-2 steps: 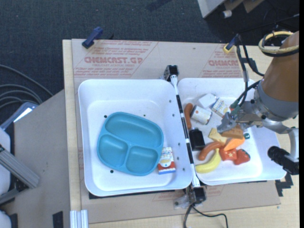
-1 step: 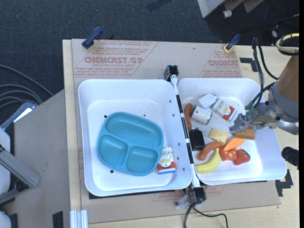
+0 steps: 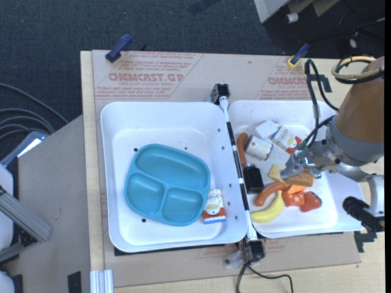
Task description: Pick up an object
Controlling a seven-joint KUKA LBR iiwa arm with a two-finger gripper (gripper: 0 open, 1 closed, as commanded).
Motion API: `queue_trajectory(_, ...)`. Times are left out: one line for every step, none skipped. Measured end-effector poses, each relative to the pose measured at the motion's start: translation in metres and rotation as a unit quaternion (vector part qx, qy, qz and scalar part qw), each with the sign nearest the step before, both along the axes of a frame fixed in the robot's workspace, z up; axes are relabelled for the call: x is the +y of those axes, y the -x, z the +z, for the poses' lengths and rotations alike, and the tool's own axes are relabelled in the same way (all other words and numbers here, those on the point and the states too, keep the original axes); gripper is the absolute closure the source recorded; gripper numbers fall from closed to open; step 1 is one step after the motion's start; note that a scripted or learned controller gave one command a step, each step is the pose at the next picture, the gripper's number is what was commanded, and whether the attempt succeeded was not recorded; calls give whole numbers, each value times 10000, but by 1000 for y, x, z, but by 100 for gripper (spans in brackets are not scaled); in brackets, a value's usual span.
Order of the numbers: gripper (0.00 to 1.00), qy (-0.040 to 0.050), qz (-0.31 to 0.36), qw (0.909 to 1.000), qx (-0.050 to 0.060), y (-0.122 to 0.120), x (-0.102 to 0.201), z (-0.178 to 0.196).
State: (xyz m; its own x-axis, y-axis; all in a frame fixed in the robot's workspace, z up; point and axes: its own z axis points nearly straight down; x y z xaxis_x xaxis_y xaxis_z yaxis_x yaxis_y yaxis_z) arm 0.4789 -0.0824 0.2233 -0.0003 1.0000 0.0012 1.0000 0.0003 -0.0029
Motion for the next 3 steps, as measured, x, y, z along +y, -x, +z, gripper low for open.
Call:
queue_trajectory(100,6,1,10000,-16,0,58,18)
queue_trajectory(100,12,-2,10000,-18,0,13,26)
queue_trajectory(100,11,-3,10000,-22,0,-3,37)
